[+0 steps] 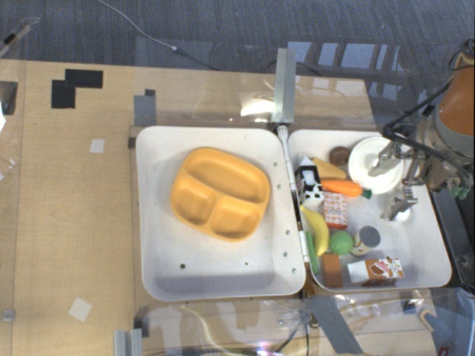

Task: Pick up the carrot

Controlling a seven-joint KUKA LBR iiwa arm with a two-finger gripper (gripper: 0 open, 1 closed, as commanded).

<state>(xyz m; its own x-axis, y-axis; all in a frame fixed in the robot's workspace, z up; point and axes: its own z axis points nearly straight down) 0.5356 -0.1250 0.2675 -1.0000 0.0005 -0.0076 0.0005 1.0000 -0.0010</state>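
from where i stand, the arm is in the approach step: nothing is lifted yet. the carrot (342, 188) lies in the right bin (438, 262), in its upper middle, on its side with the green end pointing right toward a white round plate or lid (371, 162), which it looks to be touching or slightly overlapping at the plate's lower left edge. the end effector (401, 188) hangs over the right side of that same bin, to the right of the carrot and near it, with the plate partly under it. its metal fingers look spread, with a gap between them, and i see nothing pinched there.

the next move, as i judge it, calls for a shift leftward to centre over the carrot's body, a turn of the wrist so the fingers straddle its narrow width rather than its length, then a descent and a close. the crowding is the trouble: a black-and-white cow-patterned toy (310, 184) sits just left of the carrot's tip, a yellow piece (329, 169) lies just above it, and a small red-and-white carton (335, 211) sits just below.

the carrot itself is a small toy, bright orange, smooth and tapered, with a short green stub. the left bin (159, 273) holds a yellow divided plate (220, 193), well apart from all this.
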